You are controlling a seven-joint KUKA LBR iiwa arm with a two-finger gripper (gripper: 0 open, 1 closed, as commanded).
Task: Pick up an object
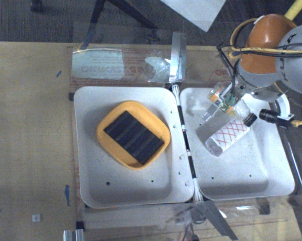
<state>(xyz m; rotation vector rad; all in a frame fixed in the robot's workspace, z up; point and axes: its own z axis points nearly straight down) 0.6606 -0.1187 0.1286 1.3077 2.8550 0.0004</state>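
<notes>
- Yellow-rimmed dark pad [133, 141] lies in the left bin [91, 185].
- White red-latticed cylinder [227, 136] rests in the right bin [271, 179], beneath my gripper [211, 115].
- Whether my gripper is spread or pinching, I cannot tell.

Tan desk [25, 134] spreads out under two white bins [91, 185], side by side. Behind them, a clear plastic sheet [98, 64]. Beyond it, chair legs [101, 1] on dark carpet.

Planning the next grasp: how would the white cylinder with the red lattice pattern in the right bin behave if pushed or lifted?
The cylinder lies on its side on the right bin floor, so a sideways nudge would probably roll it. Its rounded surface may slip from the pincer unless gripped across the middle. It looks small, likely light.
</notes>
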